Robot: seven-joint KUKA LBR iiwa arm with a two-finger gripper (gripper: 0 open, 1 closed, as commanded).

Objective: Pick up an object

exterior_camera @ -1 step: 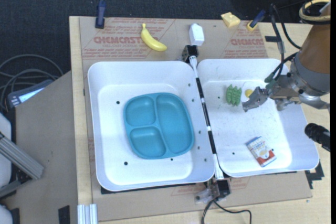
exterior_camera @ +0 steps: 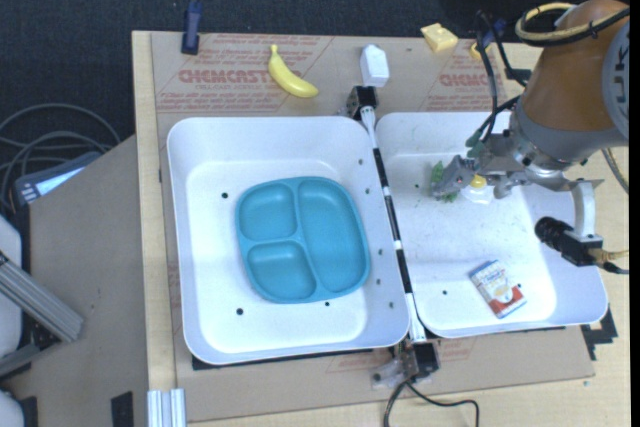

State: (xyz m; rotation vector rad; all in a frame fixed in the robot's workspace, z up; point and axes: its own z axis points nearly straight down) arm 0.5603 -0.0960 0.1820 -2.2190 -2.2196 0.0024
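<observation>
My gripper [exterior_camera: 474, 177] is low over the far part of the right bin [exterior_camera: 560, 310], below the grey wrist with its orange band. A small green object [exterior_camera: 441, 179] lies just to its left, touching or nearly touching it. A small yellow piece [exterior_camera: 479, 183] shows right at the gripper's tip, partly hidden by it. A small white, red and blue packet [exterior_camera: 497, 287] lies flat near the bin's front, well apart from the gripper.
The left bin [exterior_camera: 200, 165] holds a blue divided plate [exterior_camera: 298, 237]. On the bench behind the bins lie a banana [exterior_camera: 289, 75], a white block [exterior_camera: 375, 64], a yellow wedge [exterior_camera: 438, 38] and a blue item [exterior_camera: 191, 26].
</observation>
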